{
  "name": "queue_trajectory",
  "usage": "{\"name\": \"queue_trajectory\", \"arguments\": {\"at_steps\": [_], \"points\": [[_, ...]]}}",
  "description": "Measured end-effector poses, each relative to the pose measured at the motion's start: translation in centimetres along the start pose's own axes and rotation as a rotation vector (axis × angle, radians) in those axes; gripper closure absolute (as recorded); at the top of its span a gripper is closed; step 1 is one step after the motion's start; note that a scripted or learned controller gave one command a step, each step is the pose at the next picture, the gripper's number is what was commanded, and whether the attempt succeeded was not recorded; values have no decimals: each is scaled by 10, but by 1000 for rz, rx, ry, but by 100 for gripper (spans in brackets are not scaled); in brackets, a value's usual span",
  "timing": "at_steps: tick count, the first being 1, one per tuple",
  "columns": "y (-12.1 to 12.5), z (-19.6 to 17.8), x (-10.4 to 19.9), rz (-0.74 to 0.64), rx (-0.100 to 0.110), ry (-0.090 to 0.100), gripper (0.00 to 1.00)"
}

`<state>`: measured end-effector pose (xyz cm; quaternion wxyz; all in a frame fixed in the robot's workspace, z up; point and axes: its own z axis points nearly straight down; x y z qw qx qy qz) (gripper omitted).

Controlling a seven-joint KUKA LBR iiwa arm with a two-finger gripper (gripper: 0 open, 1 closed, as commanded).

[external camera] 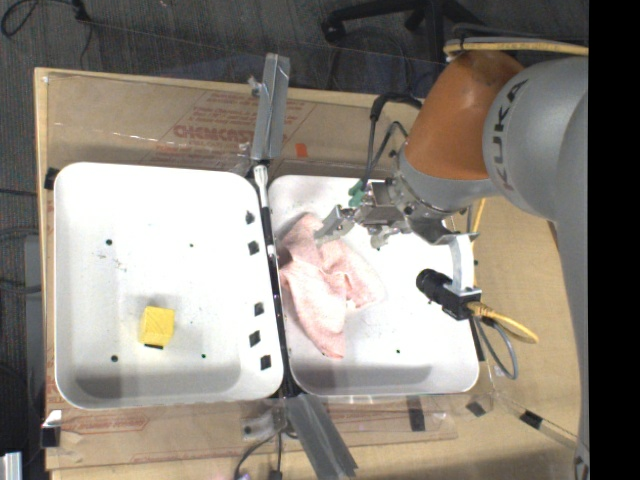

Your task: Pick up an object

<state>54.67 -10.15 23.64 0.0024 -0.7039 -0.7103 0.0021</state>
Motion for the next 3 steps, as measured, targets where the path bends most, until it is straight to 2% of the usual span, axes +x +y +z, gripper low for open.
{"name": "queue_trajectory", "arguments": {"at_steps": [1, 2, 3], "points": [[27, 140, -5, 47, -1, 0, 0], [26, 130, -6, 44, 1, -1, 100], [93, 4, -16, -70, -6, -1, 100]]}}
